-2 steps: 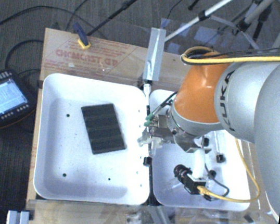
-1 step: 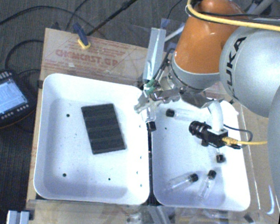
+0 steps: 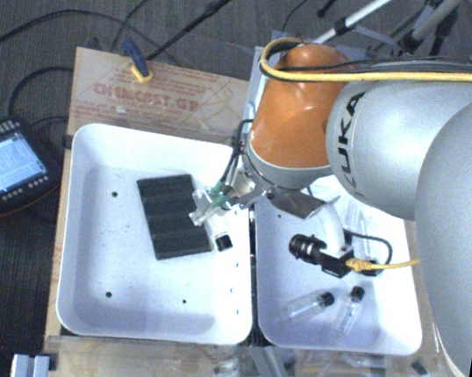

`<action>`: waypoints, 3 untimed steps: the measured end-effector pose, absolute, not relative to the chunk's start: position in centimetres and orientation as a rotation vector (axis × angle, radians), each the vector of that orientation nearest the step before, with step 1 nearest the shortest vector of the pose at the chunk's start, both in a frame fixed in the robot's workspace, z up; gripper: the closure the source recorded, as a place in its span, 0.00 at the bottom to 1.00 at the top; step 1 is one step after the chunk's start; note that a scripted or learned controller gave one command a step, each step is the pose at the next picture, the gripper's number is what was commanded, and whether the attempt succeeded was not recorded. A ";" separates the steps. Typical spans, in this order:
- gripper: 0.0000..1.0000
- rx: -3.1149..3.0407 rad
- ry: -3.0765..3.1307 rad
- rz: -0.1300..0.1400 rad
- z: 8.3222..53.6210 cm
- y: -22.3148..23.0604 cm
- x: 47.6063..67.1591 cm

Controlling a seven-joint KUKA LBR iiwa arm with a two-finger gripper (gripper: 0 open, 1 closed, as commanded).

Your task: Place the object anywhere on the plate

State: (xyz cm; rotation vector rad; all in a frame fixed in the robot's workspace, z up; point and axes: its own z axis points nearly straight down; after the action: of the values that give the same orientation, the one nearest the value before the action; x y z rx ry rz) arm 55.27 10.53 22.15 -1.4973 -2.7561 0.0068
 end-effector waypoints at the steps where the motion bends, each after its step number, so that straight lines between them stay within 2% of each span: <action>1: 1.00 -1.343 -2.838 0.006 24.7 17.8 57.2; 2: 0.00 -1.343 -2.838 0.006 24.7 17.8 57.2; 3: 0.00 -0.632 -3.072 0.002 15.0 20.7 56.8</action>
State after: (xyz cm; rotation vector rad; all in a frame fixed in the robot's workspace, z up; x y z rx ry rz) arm 56.77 20.66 14.98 -0.6324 -3.0722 0.0023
